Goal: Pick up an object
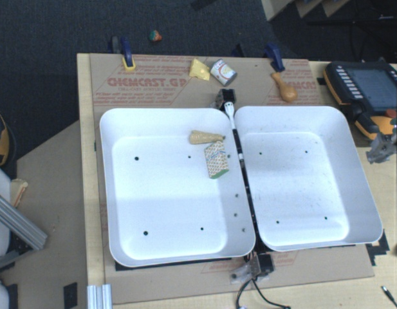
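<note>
Two white bins lying side by side on bench, inner rims touching: left bin, right bin.

Two items resting in left bin, both toward its far right corner:
- tan piece, lying crosswise, near the far wall;
- patterned packet, lying just in front of the tan piece, seeming to touch it, close to the right wall.

One black-and-white stick lying at the far end of the seam between the bins.

Several items lying on the bench behind the bins:
- yellow piece and small white box, sitting just beside each other;
- brown wooden piece, lying behind the right bin, well apart from those two;
- two blue clamps, left clamp and right clamp, gripping the far edge.

One dark pendant sitting at the far right, beyond the right bin.

One small coloured thing lying on the dark floor past the bench.

Some cables trailing off the front edge below the seam.

Tool state: cannot tell whether released or clenched.
</note>
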Controlling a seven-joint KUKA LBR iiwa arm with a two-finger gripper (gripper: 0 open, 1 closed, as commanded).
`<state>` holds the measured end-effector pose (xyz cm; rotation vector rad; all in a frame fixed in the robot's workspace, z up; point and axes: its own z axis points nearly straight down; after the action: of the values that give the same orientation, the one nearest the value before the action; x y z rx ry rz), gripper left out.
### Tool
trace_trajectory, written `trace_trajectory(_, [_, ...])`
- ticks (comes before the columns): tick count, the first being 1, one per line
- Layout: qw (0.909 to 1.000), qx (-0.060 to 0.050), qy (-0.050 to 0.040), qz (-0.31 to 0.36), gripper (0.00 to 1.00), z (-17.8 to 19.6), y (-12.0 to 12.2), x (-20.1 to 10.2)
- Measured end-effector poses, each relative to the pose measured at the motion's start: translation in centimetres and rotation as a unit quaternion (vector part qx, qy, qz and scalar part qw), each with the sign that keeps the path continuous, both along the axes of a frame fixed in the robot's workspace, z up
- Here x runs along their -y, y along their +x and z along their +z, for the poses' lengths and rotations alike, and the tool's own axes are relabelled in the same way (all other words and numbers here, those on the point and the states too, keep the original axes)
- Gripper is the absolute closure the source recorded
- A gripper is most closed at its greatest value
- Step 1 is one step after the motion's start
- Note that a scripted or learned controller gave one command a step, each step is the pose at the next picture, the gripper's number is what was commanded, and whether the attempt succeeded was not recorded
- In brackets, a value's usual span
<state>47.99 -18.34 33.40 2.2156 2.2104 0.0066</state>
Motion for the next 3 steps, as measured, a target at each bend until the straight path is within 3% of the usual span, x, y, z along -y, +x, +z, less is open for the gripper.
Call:
trace_trajectory(1, [0.9999, -0.010, 0.0049, 0.004, 1.00, -8.0, 2.7, -5.8])
trace_trajectory(2, [1.0000, 0.004, 0.0021, 0.005, 1.00, 6.5, 4.9, -10.6])
trace_trajectory(3, [1.0000, -0.008, 0.0031, -0.001, 1.00, 2.9, -0.3, -5.2])
